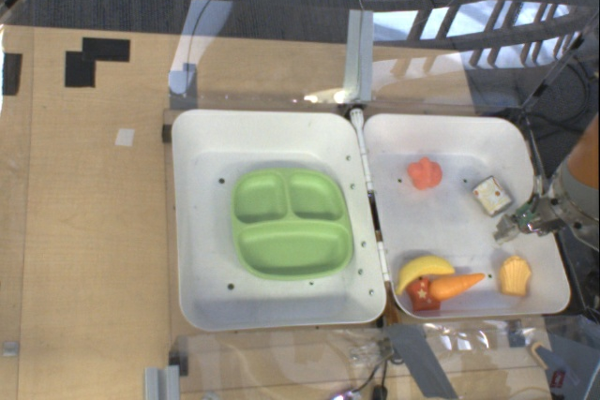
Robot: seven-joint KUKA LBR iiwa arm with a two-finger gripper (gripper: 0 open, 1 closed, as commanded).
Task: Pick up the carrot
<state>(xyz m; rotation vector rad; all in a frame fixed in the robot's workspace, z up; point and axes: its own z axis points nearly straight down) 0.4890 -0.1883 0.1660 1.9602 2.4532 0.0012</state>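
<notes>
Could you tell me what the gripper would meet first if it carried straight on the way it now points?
Probably bare floor of the right bin: the gripper points left and down, between the white block and the yellow item; depth unclear.

A pale wooden bench [84, 229] with a smooth tan top carries two shallow white plastic bins side by side, their inner rims touching. The left white bin [202, 201] sits near the bench's middle; the right white bin [450, 131] lies at three o'clock from it. At ten o'clock from the left bin, black rectangular markings [94, 59] lie flat on the wood, with a small pale grey square patch [125, 138] just below them.
</notes>
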